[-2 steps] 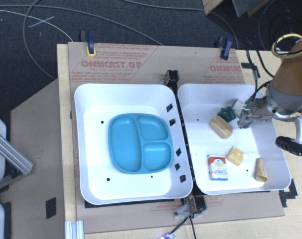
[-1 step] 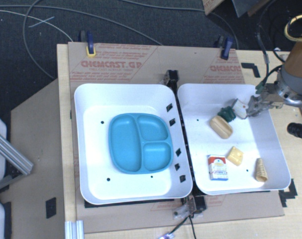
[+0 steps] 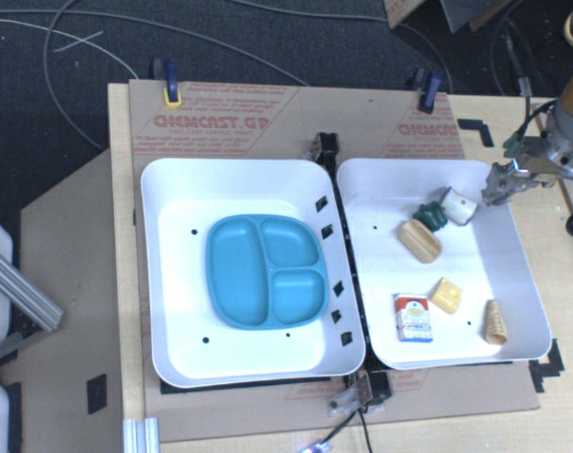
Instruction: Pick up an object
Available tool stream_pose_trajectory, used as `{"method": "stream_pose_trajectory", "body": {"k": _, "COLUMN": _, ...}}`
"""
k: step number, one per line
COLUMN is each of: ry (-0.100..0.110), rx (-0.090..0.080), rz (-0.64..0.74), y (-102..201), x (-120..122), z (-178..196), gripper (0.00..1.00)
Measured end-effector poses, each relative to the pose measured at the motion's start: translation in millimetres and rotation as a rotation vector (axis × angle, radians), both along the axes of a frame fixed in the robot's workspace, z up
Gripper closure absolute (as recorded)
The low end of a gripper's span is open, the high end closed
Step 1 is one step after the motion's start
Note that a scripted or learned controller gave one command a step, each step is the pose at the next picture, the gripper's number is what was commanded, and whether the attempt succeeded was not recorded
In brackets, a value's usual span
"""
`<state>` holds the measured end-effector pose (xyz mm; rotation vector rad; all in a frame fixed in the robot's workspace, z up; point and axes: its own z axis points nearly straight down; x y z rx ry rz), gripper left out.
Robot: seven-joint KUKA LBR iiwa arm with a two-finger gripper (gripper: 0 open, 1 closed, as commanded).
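In the upper middle of the right bin [image 3: 527,281] lay the piece nearest the arm, a small white-and-green object [image 3: 444,210] that we judged light, hard and a little rounded, so apt to roll; we would take it across its narrow waist where white meets green. Just below it, close or perhaps touching, lay a tan bread-like piece [image 3: 420,242], probably light and stiff. Lower in the frame sat a yellow block [image 3: 446,295], a small red-and-white carton [image 3: 414,317] and, toward the lower right, a tan cone [image 3: 495,323], all well apart. The gripper [image 3: 498,185] hung over the bin's upper right rim, near the white-and-green object; we could not tell how it was set. The left bin [image 3: 163,253] held a blue divided tray [image 3: 266,271]. The wooden surface [image 3: 69,281] carried both bins.
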<state>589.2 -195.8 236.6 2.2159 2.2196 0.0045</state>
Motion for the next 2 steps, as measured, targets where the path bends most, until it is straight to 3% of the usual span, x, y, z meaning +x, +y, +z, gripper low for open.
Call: {"method": "stream_pose_trajectory", "body": {"k": 2, "ry": 0.008, "rx": 0.004, "rz": 0.003, "y": 98, "x": 8, "z": -1, "gripper": 1.00}}
